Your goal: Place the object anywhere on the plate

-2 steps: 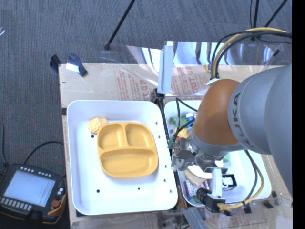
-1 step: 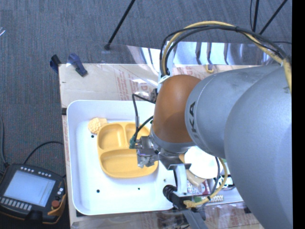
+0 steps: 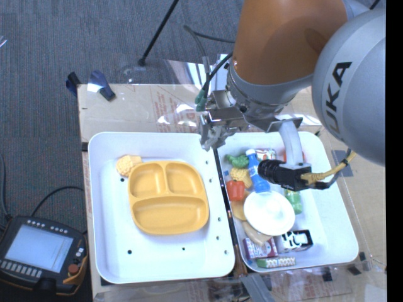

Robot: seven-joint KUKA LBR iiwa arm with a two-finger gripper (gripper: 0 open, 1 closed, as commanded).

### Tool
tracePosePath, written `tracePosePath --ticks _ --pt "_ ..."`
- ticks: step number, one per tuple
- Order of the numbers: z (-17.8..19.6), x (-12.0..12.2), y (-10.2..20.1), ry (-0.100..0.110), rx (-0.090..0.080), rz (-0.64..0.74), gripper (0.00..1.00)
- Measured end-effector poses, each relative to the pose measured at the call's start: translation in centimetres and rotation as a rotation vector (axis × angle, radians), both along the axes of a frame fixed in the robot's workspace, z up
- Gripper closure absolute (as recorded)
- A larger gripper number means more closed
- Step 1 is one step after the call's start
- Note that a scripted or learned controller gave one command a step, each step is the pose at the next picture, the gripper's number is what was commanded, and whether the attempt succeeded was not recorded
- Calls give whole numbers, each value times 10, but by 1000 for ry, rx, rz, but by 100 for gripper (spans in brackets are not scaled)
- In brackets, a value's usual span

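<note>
While the yellow divided plate (image 3: 168,197) lies in the left bin (image 3: 101,168), a small yellow corn-like piece (image 3: 128,164) sits just beside its upper left corner, touching the rim or nearly so. Which object I am meant to place, I cannot tell. My end effector (image 3: 211,138) hangs above the seam between the two bins, beyond the plate's upper right corner; whether it is wide or narrow I cannot tell, and nothing is visible in its grip. The right bin (image 3: 340,231) holds a clutter: a white round lid (image 3: 269,212), a blue bottle (image 3: 256,170), green and orange pieces, packets. Both bins rest on the worktop (image 3: 126,106).
</note>
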State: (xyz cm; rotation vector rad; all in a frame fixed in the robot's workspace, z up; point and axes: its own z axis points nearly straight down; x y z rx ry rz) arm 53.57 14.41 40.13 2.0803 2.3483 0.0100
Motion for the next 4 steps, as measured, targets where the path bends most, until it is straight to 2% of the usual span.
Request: tracePosePath --ticks 1,3,4 --pt "-97 5 71 21 -7 168 100" --pt "-77 5 75 22 -10 179 100" --pt "-77 5 76 23 -10 182 0"
